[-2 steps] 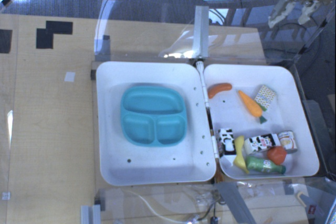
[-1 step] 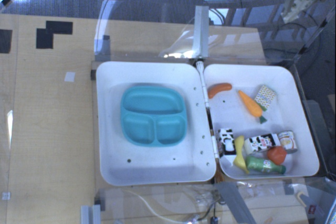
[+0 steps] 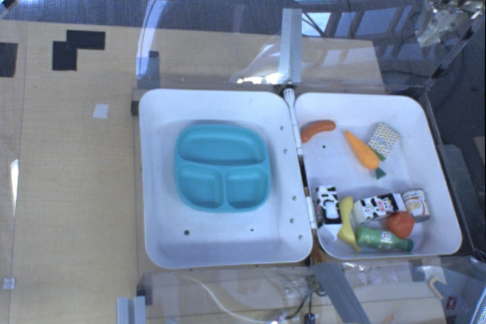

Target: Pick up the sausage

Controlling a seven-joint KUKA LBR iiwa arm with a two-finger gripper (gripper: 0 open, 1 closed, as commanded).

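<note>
Surface: pale wood surface [image 3: 68,163] is carrying 2 white bins side by side, with grey carpet running behind it.
Left bin: left bin [image 3: 159,239] is holding just 1 blue divided plate [image 3: 222,167].
Right bin: right bin [image 3: 425,125] is holding all the clutter, so that's where the action is happening.
Sausage: sausage [image 3: 317,130] is lying on its side in the far-left corner of the right bin, just beside the wall it shares with the left bin, slightly curved.
Neighbours: carrot [image 3: 363,150] is sitting near it toward the right with a clear gap, and the checkered packet [image 3: 383,140] is lying beyond that. The rest (milk carton [image 3: 326,205], banana [image 3: 345,220], green bottle [image 3: 383,239], tomato [image 3: 400,224], can [image 3: 415,203]) is piling up at the near end, well apart from the sausage.
Gripper: gripper [image 3: 448,7] is hanging up in the far-right corner of the view, past the bin's rim. It's blurry, so I honestly can't tell if it's released or clenched, and nothing is showing in it.
Sausage vs gripper: well apart, with the sausage sitting lower and to the left, right across the bin's far end.
Step, my guess: I'm reading this as the approach, nothing grabbed yet.
Doing it well: I'd be coming straight down over the sausage's middle, closing across its short width, and keeping clear of that shared wall, since clipping it looks like the main risk.
</note>
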